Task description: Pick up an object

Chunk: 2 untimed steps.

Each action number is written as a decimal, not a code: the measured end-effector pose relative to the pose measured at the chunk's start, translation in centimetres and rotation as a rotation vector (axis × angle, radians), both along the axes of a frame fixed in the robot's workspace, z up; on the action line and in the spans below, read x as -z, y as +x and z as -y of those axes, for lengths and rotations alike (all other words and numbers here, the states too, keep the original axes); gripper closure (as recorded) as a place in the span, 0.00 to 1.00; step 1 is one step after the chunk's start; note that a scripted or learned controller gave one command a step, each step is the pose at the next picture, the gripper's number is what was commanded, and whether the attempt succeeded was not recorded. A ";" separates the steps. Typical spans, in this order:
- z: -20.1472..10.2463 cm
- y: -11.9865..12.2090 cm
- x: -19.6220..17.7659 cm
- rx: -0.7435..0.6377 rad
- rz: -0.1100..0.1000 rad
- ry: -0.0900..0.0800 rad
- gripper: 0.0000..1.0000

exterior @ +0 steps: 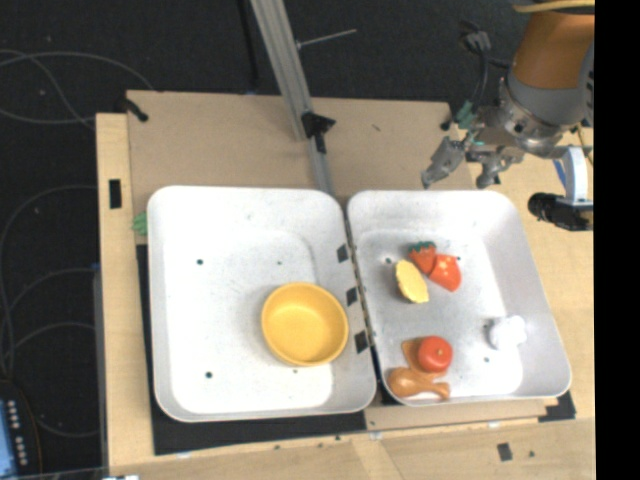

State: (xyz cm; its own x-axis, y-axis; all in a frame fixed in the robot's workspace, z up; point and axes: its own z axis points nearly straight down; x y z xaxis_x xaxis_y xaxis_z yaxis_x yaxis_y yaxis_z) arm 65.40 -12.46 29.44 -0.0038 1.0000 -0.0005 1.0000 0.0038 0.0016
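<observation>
We take the yellow bowl as our landmark; it sits upright in the left bin, toward that bin's lower right part, close to the seam where the two bins meet. Right of the bowl, across the seam, lies the right bin, and all the loose items rest there. Just right of the bowl and slightly above it we note a yellow slice-shaped piece, and touching or nearly touching it on its far side a red strawberry-like item with a dark green top. Right of the bowl and a little below its centre sits a red tomato-like ball, with a tan pear-shaped piece directly beneath it, against the bin's lower wall. Farther right, near the bin's right wall, we see a small white object that is hard to identify against the white surface. The claw hangs well above and to the right of the bowl, past the right bin's upper edge and over the bare bench. Its two fingers stand spread apart, and we see nothing between them. The grey arm with its orange band rises from the claw toward the upper right. A slanted metal post stands above the bowl, its foot near the top of the seam.
</observation>
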 end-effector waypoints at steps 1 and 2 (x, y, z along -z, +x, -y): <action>0.0 0.0 0.0 0.000 0.000 -0.001 0.00; 0.5 -0.5 4.3 0.006 -0.005 -0.003 0.00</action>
